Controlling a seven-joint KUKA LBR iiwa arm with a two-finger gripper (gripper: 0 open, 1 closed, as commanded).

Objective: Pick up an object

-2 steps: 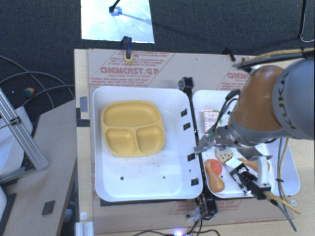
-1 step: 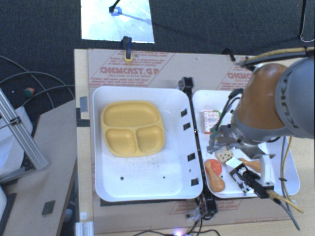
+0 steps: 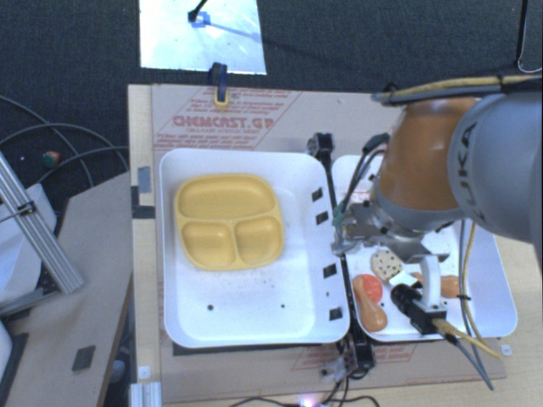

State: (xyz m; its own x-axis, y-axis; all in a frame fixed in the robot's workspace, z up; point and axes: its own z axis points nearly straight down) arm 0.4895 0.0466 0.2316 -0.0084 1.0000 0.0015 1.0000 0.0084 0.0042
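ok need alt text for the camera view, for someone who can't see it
A grey robot arm with an orange band reaches from the right over the right-hand white bin, which holds an orange-red object and a spotted beige piece. The left bin holds a yellow three-compartment tray.

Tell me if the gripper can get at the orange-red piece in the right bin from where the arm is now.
Probably yes. The orange-red piece lies uncovered near the right bin's left wall, and the arm hangs just above that bin. The spotted cookie-like piece close beside it could crowd the grasp.
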